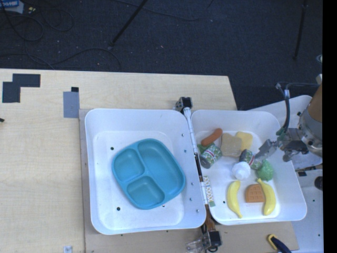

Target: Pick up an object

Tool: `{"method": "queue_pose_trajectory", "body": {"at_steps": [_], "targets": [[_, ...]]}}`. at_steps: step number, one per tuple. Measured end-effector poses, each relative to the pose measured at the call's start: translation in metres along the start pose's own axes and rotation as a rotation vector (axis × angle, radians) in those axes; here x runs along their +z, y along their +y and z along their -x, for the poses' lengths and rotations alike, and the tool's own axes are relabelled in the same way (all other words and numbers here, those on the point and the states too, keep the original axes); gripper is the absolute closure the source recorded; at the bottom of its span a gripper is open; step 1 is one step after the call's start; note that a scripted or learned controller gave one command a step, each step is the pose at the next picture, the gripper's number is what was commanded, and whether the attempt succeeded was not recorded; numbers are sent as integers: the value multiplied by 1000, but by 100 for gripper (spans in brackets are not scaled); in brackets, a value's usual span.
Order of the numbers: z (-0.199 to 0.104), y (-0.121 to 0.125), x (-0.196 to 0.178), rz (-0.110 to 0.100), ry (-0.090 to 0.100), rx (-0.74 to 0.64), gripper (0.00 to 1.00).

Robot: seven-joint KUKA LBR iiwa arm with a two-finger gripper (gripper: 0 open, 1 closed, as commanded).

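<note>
The right bin (287, 207) holds several toy foods. A red-orange sausage (211, 137), a tan block (230, 144) and a yellow block (244, 139) lie at its far side. A green can (211, 154) rests by the bin's left wall, and a second small can (247, 157) sits mid-bin. Below them are a white piece (241, 169) and a green lump (266, 171). Two bananas (234, 198) (268, 196) flank an orange cracker (255, 193) at the near side. My gripper (276, 147) hangs over the bin's right part, just above and right of the small can and green lump.
The left bin (100, 141) holds a blue divided plate (148, 173). A hinge strip (196, 162) runs between the bins. The arm's wrist and cable (305, 128) come in over the right bin's far right corner. Grey patches (71, 104) mark the wooden bench.
</note>
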State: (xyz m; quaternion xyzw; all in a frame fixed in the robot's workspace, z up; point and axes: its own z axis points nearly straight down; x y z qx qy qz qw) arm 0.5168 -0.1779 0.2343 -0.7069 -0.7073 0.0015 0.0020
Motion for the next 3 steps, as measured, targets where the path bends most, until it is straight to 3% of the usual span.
{"method": "queue_pose_trajectory", "body": {"at_steps": [1,2,3], "targets": [[-58,-39,147,3,1,2,0],[-58,-39,139,-1,6,6,100],[-144,-21,50,-3,1,-1,100]]}}
